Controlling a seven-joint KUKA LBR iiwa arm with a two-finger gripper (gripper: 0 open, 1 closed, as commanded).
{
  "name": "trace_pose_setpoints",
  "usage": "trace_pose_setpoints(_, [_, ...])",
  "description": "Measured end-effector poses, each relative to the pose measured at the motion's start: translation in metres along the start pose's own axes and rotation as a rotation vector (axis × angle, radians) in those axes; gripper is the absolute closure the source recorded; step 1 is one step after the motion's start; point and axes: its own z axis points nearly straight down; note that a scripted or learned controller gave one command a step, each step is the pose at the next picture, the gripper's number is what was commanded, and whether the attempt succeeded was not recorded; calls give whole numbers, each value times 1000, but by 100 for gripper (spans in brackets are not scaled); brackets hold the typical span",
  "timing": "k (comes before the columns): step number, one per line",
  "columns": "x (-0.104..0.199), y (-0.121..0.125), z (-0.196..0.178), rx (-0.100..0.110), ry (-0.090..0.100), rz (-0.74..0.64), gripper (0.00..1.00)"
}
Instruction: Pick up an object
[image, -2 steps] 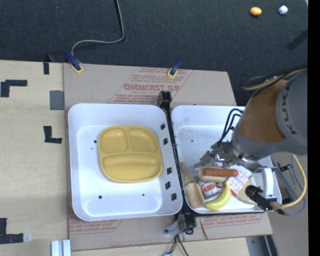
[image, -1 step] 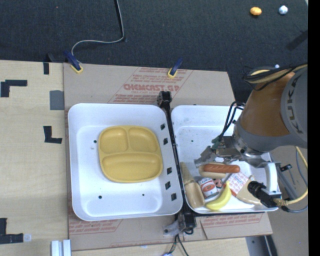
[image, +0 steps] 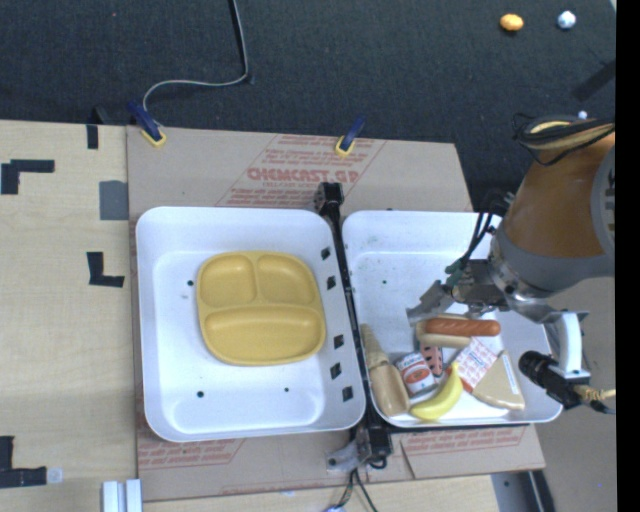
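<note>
Camera view: the gripper hangs low in the right bin, just at 11 o'clock of the hot dog; its grip state I cannot tell. This looks like the approach step; next comes closing on the hot dog.

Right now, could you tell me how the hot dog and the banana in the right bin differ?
The hot dog is reddish in a pale bun; the banana is plain yellow. The hot dog is straight and lies level across the view; the banana is curved and slants. The hot dog lies right below the gripper; the banana lies nearer the bin's front rim. Both are toy foods in the right bin.
</note>
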Motion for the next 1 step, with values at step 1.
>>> trace_pose_setpoints(1, [-11,84,19,2,0,-1,100])
